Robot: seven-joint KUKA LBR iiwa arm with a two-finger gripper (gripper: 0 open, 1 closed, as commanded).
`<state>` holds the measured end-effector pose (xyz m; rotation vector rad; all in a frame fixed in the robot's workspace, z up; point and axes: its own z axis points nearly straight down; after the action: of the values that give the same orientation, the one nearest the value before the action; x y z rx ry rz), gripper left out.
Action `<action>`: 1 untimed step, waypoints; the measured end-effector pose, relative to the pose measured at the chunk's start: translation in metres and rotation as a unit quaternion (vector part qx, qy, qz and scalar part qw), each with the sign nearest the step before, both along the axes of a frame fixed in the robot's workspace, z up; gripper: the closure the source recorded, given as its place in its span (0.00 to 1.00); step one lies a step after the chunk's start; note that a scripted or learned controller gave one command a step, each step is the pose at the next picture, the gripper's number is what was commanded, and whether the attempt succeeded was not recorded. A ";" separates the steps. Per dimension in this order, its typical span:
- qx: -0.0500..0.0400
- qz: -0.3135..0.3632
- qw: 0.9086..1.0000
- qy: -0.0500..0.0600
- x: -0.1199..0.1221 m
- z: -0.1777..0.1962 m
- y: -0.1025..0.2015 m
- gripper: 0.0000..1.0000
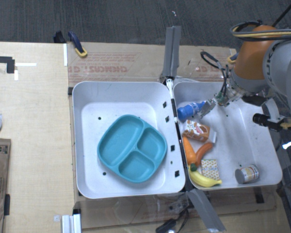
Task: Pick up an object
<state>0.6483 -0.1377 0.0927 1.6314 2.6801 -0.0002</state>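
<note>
While everything here is placed against the right bin (pixel 262 144):
Arm (pixel 262 57): over its far right corner.
Blue bottle (pixel 189 110): far left inside, fingers (pixel 209 106) touching it; grip state cannot be told.
Can (pixel 246 174): near right inside.
Banana (pixel 205 180): near left inside.

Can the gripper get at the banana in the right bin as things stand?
Probably yes: the banana lies uncovered at the bin's near edge, though a carrot and small packet crowd it; the gripper is over the blue bottle.

Teal tray (pixel 131 148), yellow banana (pixel 205 179).
</note>
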 end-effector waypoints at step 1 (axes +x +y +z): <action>-0.001 0.000 1.000 -0.002 0.001 0.011 -0.001 1.00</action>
<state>0.6493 -0.1382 0.1033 1.6299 2.6755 0.0013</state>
